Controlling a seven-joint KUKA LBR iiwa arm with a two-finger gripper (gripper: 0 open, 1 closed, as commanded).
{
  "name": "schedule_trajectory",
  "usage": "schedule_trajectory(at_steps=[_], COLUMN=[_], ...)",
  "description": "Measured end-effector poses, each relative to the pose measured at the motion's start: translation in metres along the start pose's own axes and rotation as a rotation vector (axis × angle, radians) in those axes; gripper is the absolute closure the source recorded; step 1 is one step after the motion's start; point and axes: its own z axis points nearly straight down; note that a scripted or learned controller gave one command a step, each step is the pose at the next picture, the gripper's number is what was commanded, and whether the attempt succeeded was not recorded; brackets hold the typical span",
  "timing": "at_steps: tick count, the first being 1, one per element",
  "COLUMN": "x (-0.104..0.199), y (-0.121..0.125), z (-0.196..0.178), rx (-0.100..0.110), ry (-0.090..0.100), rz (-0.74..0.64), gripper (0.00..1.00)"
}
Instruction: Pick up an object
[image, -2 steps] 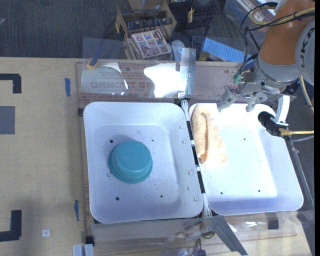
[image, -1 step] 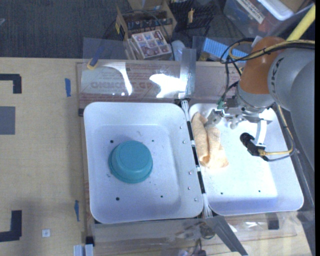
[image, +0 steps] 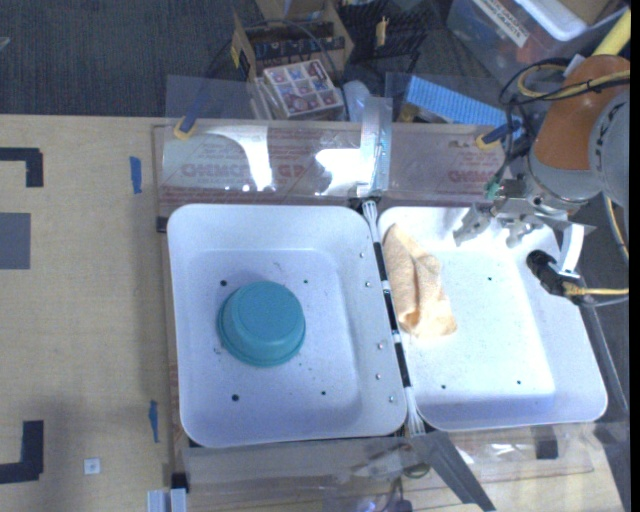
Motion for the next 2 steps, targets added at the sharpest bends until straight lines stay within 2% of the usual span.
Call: schedule_trajectory(at_steps=[1, 2], x=[0.021, -0.040], y=[-0.063, 0.002], z=[0.043, -0.003], rx=[-0.002, 0.000], ry=[0.002, 0.000], rz=[-0.137, -0.168], gripper=[0.00, 0.00])
